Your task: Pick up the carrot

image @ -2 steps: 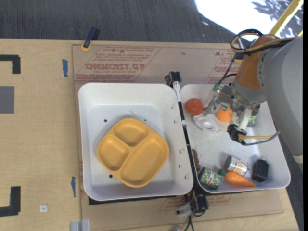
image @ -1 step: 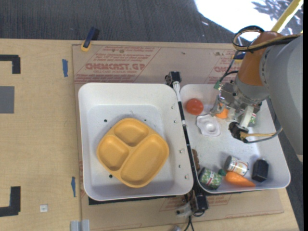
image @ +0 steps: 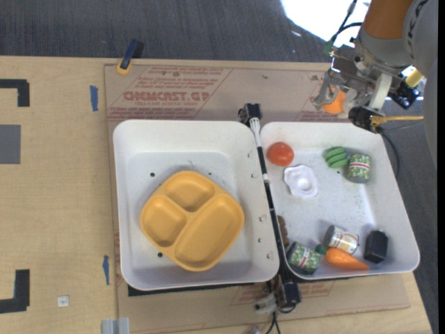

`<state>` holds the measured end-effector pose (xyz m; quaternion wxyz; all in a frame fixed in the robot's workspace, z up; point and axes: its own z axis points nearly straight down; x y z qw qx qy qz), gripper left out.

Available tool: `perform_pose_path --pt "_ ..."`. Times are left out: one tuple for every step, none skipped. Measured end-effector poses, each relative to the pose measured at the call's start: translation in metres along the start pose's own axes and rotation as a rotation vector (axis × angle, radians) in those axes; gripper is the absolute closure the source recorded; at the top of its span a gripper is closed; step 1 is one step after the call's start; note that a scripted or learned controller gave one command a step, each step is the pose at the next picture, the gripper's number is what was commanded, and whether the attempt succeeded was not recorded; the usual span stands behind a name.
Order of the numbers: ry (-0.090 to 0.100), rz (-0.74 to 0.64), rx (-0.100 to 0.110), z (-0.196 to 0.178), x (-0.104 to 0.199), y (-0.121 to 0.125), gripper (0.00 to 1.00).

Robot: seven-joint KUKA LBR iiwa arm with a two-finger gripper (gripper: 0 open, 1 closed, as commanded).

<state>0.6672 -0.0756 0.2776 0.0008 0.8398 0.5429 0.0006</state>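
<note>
One carrot lies at the right bin's near edge, beside a black block. Beyond that bin's far rim, the hand grips a small orange piece.

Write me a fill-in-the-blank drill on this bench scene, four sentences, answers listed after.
1. The yellow divided plastic plate lies in the ___ white bin.
2. The orange carrot lies near the right bin's ___ edge.
3. The red tomato sits just above the ___ fried egg.
4. The gripper hangs above the right bin's ___ edge.

Answers: left; bottom; white; top
</note>
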Motion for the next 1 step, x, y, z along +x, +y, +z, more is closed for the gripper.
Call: perform_pose_path --pt "-0.002 0.035 0.006 0.0464 -0.0064 0.0017 1.0"
